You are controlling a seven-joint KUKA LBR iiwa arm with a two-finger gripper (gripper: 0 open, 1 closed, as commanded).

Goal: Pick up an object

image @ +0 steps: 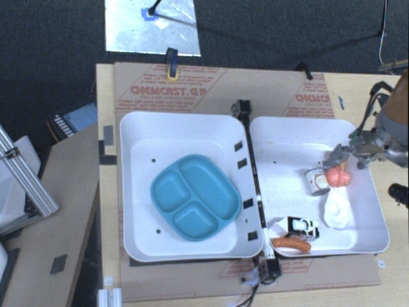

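My gripper [346,155] hangs over the right side of the right bin [287,139], reaching in from the right edge. Just below it and to its left lies a pink-red object [338,177], with a small grey tin [315,181] touching its left side. A white lumpy object [337,210] lies nearer the front. A black-and-white item [303,225] and an orange sausage-shaped object [291,243] rest along the front wall. I cannot tell if the gripper touches the pink-red object.
The left bin [147,133] holds a blue divided plate [195,197]. A black divider clip strip [250,171] runs between the bins. Cardboard [192,88] lies under both bins, and a yellow clamp [172,66] sits at its far edge.
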